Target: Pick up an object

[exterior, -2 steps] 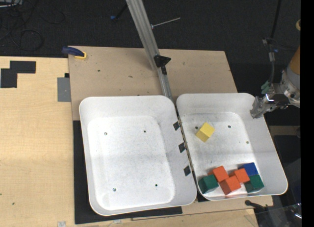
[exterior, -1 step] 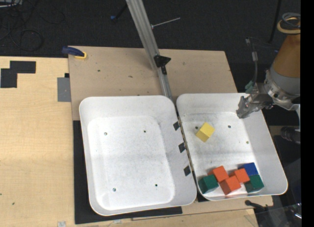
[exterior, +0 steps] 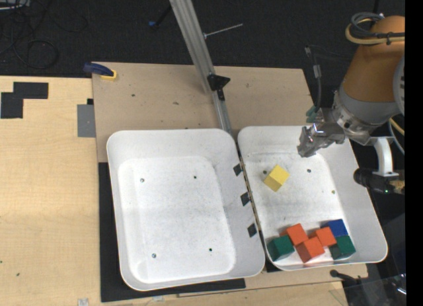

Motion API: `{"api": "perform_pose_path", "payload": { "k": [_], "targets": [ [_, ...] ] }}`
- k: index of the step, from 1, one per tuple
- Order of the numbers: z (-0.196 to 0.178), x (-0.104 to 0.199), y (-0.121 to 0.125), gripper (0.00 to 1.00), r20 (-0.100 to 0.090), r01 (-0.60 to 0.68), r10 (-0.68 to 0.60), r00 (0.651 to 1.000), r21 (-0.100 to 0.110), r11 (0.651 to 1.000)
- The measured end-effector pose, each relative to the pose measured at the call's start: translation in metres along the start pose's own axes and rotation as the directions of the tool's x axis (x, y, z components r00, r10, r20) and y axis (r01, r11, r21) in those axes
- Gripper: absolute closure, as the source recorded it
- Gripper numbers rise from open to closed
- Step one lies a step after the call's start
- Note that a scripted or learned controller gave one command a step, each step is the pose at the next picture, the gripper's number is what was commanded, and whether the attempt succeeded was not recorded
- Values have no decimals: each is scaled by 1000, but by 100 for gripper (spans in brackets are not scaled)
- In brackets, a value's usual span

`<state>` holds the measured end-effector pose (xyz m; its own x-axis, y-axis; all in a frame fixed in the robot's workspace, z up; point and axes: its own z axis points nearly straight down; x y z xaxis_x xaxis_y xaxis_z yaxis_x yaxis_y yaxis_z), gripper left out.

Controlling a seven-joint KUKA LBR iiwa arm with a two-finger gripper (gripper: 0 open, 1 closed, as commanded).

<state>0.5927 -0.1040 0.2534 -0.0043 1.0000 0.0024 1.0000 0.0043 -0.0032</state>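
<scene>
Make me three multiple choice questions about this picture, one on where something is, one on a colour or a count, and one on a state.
1. Where does the yellow block lie?
A. in the left bin
B. in the right bin
C. on the bench outside the bins

2. How many orange blocks lie in the cluster at the near end of that bin?
A. one
B. three
C. five

3. How does the gripper stand to the yellow block?
A. apart from it, nearer the bin's far end
B. clamped on it
C. pressing it flat

Answers:
1 B, it rests mid-bin on the white floor.
2 B, three orange ones sit among green and blue.
3 A, bare floor shows between them.
</scene>
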Motion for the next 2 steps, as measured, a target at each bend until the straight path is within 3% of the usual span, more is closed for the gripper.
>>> {"api": "perform_pose_path", "payload": {
  "k": [2],
  "targets": [
    [5,100,-3,100,0,0,0,1000,-1,1000]
  ]
}}
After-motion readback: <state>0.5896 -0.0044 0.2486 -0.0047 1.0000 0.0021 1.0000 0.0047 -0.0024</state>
